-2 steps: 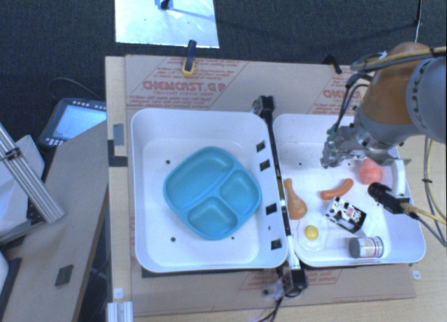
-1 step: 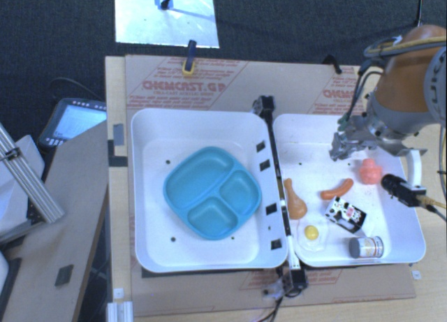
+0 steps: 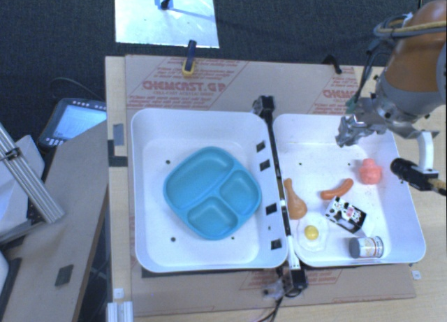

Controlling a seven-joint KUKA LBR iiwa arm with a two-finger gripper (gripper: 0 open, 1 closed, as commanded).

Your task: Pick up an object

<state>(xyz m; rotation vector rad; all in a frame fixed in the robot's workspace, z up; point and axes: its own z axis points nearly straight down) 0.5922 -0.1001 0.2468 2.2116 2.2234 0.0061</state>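
Note:
My gripper (image 3: 347, 134) hangs over the far part of the right bin (image 3: 307, 139), with nothing visibly between its fingers. Below it in that bin lie a pink lump (image 3: 370, 171), an orange sausage (image 3: 337, 189), an orange drumstick-shaped piece (image 3: 295, 200), a fried egg (image 3: 312, 233), a small black and white box (image 3: 346, 215) and a grey can on its side (image 3: 366, 246). The pink lump is the nearest, a little toward the front and right of the gripper.
A blue divided plate (image 3: 211, 192) lies in the left bin (image 3: 150, 139). A black divider with clips (image 3: 271, 167) runs between the bins. A tablet (image 3: 71, 123) and a metal rail (image 3: 24, 174) sit off the bench at left.

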